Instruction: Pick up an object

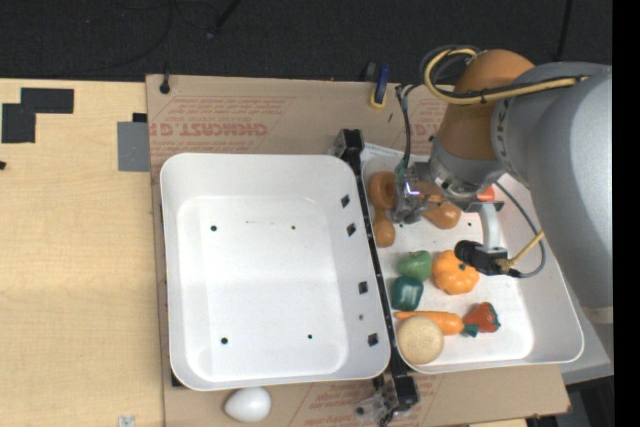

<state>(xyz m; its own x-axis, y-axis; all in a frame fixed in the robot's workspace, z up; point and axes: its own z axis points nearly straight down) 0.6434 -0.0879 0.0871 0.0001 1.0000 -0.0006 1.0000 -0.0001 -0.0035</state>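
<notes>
— Jaws (408, 205), status?
— Low in the right bin (545, 340) at its 11 o'clock corner, among brown pieces (381, 190); apart or together cannot be told.
— Other contents?
— Green item (417, 264) at centre, orange fruit (456, 276) at its 3 o'clock, carrot (432, 319), round tan item (420, 341) and red piece (482, 317) toward 6 o'clock.
— Left bin (190, 215)?
— White egg (247, 404) on the counter (70, 265) just outside, at its 6 o'clock
</notes>
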